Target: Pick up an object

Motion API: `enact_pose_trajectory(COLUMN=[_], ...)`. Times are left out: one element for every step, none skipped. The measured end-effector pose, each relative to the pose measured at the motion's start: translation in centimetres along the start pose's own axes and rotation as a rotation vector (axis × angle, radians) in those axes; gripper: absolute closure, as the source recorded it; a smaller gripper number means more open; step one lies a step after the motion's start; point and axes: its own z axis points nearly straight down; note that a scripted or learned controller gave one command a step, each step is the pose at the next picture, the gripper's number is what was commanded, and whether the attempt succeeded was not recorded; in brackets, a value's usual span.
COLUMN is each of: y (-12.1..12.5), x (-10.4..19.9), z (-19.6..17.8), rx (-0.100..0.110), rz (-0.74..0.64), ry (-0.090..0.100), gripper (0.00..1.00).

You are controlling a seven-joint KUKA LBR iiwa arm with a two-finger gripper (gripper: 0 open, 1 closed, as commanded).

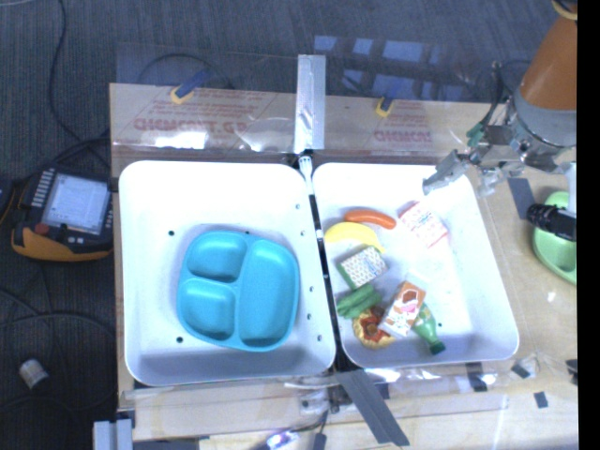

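The small objects lie in a loose cluster in the right bin (487, 279): an orange hot dog (369, 218), a yellow piece (351, 235), a checkered packet (362, 266), a pink-and-white carton (422, 225), green vegetables (355, 299) and a juice box (403, 308). The tool (441, 180) hangs over that bin's far right corner, gripping nothing; whether it is spread or pressed together I cannot tell. The left bin (150, 204) holds a blue divided tray (239, 289).

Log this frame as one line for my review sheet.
phase: approach | claw: above right bin's far right corner, holding nothing | toys: clustered along bin's left side | blue tray: in left bin
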Motion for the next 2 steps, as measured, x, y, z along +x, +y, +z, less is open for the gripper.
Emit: enact_pose_trajectory(y=[-0.1,-2.3], x=[4.7,5.8], z=[-7.2,5.5], rx=[-0.003,0.0], rz=[-0.103,-0.2], ry=[-0.001,0.0], gripper=[0.0,0.0])
